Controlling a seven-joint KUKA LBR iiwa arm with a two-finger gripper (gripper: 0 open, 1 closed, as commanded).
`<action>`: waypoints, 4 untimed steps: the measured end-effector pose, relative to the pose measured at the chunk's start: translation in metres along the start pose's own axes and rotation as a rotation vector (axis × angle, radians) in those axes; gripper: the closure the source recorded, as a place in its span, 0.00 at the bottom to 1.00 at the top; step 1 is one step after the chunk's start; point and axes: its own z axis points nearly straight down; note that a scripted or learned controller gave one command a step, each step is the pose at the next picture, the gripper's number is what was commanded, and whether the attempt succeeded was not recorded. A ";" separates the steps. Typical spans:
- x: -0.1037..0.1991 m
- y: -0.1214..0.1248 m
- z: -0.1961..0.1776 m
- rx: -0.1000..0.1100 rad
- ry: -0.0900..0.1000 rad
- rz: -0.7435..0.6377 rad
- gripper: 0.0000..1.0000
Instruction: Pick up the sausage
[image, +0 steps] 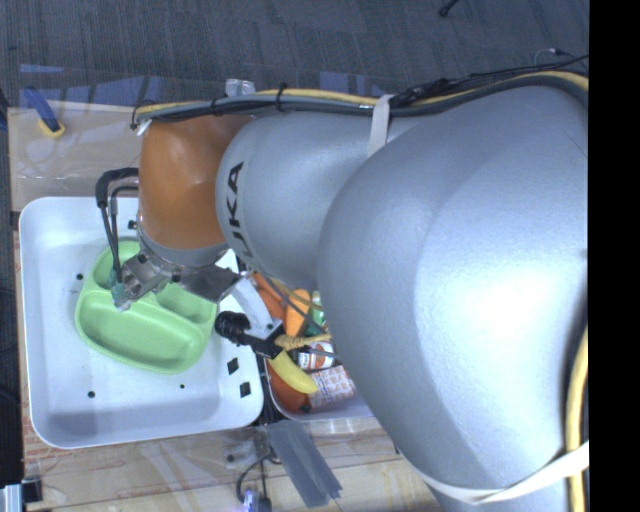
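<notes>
Beneath my claw (123, 292) sits a green divided dish (150, 342), smooth moulded plastic with rounded corners and two shallow wells. My tip is at the rim of its far well. I cannot tell whether the claw is open or closed, because my orange wrist band and grey arm (450, 300) crowd it. The dish lies in the white bin (60, 400), a glossy, low-walled tray on the pale wooden table (150, 470).

I cannot pick out the sausage with certainty. No sausage shows in the dish under me. To the right of the claw, past the bin's edge and half hidden under my arm, is a jumble of items. It includes a curved yellow banana (290, 372), a shiny printed packet (335, 384) and an orange-red rod (270, 296). The rod is my best guess for the sausage, though it could equally be a carrot.

My judgement is that I am over the wrong spot, and doing this step well means three things:
- **Move:** lift clear of the dish rim first, then travel right to the pile.
- **Grip:** come down with the claw spread across the rod's short axis, near its middle. A smooth round cylinder will roll or squirt out if I pinch it near an end.
- **Neighbours:** the items lie close together, so I should descend straight and close gently to avoid catching the banana or the slippery packet.
</notes>
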 end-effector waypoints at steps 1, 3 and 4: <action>0.024 -0.039 0.024 0.002 0.001 -0.214 1.00; 0.056 -0.044 -0.011 0.000 0.000 -0.381 1.00; 0.060 -0.041 -0.105 -0.005 -0.003 -0.568 1.00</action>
